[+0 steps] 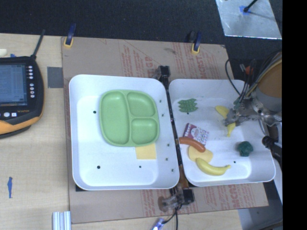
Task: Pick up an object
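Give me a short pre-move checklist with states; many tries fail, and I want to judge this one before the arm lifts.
1. Gripper down inside the right bin: ok.
2. Gripper over a target, the yellow piece: ok.
3. Piece seen between the fingers: cannot tell.
4. Banana, sausage and dark green lump apart from the gripper: ok.
5. Green plate in the left bin, out of the way: ok.

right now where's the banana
In the right bin, near its front edge, the banana lies just below the hot dog.
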Robot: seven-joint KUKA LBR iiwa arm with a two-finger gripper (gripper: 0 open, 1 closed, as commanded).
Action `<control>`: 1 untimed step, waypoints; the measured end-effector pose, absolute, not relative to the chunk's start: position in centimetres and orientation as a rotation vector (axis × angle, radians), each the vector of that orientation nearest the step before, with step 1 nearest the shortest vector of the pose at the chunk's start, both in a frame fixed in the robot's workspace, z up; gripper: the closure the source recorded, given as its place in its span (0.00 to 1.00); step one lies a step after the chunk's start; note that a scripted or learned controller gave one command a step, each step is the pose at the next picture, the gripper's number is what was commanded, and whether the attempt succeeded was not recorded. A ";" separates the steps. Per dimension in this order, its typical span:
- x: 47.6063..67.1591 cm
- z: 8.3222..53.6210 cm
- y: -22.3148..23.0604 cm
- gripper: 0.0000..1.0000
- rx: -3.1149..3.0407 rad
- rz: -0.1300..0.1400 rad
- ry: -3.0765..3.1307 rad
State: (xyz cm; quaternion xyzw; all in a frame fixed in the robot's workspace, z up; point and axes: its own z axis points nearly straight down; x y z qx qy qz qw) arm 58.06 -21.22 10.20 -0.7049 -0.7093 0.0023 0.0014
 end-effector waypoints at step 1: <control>62.2 15.1 -14.1 1.00 -2.214 0.000 -2.227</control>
